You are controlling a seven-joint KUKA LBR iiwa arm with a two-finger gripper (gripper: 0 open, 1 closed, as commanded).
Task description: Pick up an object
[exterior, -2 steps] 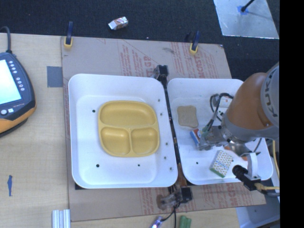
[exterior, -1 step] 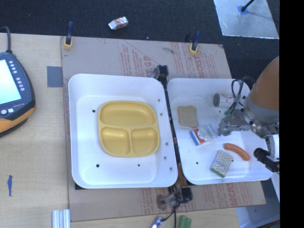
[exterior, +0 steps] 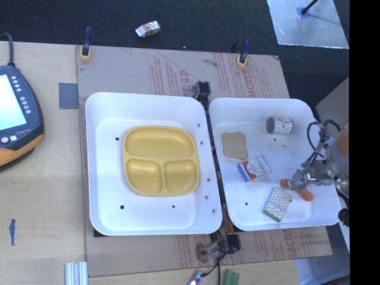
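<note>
Camera view looks down on the desk at a slant, with two white bins side by side on a brown cardboard sheet. Nearest, by the desk's front edge, a clamp grips the seam between the bins. In the right bin, close to its front wall, lies a speckled packet, tilted. Just beyond it, near the bin's right edge, is the hand, low over the bin floor, with cables looping above it. How far its fingers are parted cannot be told. An orange object lies right at the hand, partly hidden by it; whether it is gripped cannot be told. Near the bin's middle rests a small red, white and blue carton, and just past it, towards the left wall, a tan sponge. Nearer the far wall a small grey and white cylinder lies on its side. The left bin holds a yellow plate with three compartments, about in its middle. At the desk's left edge sits an orange-edged pendant with a screen. Two clamps pin the cardboard's far edge. Beyond the desk, on the dark floor, lies a small wrapper.
</note>
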